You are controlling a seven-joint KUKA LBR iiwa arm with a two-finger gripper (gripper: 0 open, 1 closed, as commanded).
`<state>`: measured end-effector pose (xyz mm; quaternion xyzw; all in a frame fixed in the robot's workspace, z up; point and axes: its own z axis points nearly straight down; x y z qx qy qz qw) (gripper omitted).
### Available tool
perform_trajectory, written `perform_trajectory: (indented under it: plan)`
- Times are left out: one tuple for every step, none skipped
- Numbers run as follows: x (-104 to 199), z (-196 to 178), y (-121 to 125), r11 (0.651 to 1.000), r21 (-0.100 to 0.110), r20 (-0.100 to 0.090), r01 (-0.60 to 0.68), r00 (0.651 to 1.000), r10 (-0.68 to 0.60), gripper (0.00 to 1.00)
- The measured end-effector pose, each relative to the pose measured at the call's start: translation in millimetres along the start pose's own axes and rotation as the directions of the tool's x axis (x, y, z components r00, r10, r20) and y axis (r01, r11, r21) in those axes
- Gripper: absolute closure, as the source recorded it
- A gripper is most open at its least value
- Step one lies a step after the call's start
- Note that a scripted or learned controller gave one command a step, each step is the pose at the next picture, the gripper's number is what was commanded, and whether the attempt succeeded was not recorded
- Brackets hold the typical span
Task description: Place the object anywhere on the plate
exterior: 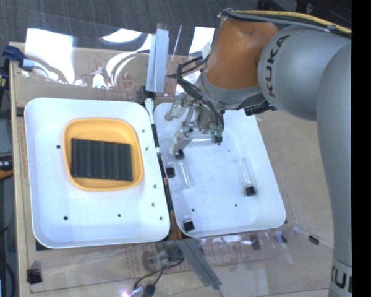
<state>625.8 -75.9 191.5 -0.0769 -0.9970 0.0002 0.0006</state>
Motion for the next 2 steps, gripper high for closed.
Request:
perform_trajectory:
  plan:
    - [17, -24, 66, 0.974, 0.0, 0.004, 0.228, 0.974, -0.228, 0.0]
    - [-20, -1, 35, 0.84, 0.001, 0.004, 0.543, 0.84, -0.543, 0.0]
